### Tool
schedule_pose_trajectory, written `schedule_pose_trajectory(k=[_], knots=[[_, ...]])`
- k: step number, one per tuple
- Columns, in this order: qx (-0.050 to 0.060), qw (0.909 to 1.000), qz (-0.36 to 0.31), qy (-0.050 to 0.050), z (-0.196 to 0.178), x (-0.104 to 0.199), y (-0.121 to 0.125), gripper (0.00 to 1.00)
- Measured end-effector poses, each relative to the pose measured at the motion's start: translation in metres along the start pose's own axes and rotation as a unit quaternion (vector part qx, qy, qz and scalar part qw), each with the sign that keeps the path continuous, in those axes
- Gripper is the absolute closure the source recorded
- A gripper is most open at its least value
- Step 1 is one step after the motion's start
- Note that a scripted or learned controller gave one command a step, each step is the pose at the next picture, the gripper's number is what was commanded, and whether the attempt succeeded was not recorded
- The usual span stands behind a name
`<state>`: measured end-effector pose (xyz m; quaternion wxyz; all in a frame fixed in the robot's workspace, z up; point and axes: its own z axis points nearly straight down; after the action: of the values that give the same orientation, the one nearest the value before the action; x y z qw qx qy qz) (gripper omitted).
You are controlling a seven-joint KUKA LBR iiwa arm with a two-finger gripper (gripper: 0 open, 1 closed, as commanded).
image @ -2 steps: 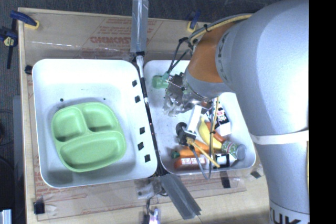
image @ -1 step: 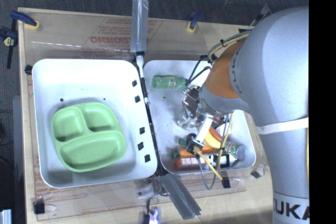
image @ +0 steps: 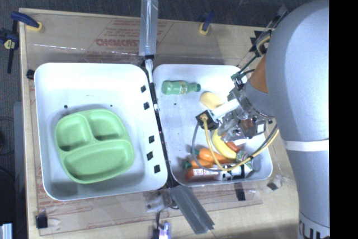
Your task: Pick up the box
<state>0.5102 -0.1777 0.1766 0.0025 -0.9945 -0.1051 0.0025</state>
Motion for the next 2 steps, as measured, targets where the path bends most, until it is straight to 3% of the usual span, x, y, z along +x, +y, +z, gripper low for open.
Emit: schedule_pose_trajectory(k=[1, 2], knots=[[0.001, 1.0, -0.001, -0.001, 0.0, 0.0, -0.001, 0.0], [0.0, 1.0, -0.009, -0.001, 0.087, 0.056, -0.022, 0.0]])
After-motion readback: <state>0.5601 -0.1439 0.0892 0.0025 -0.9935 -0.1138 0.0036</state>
